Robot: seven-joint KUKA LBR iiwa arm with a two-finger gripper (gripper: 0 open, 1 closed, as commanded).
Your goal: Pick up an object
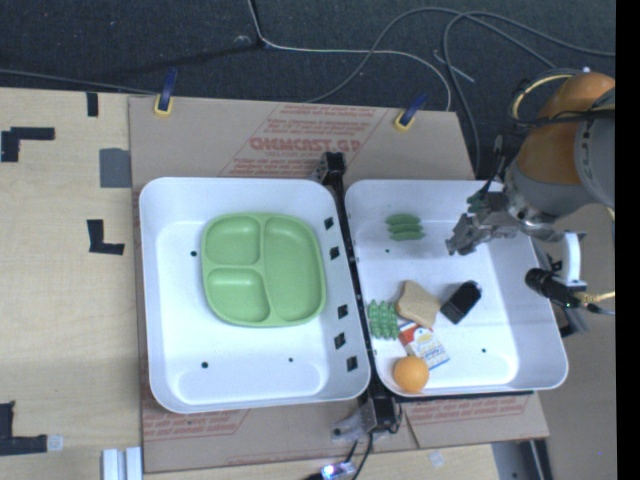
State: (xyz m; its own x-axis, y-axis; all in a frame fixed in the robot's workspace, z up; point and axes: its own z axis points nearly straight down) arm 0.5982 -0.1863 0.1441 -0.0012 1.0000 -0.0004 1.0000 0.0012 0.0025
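The right bin point(500, 368) holds several small things: a green pea pod point(404, 227) at the back, a black block point(460, 302), a tan bread-like wedge point(419, 302), a green ridged piece point(382, 319), a red and white packet point(424, 347) and an orange ball point(409, 374). My gripper point(468, 236) hangs over the bin's back right part, right of the pea pod and above the black block. Nothing shows between its fingers. The view is too small to tell how the fingers stand.
The left bin point(170, 268) carries a green divided plate point(264, 269). A black clip strip point(343, 268) runs between the two bins. Cables point(400, 38) lie on the dark floor behind the bench. The arm point(560, 158) enters from the right.
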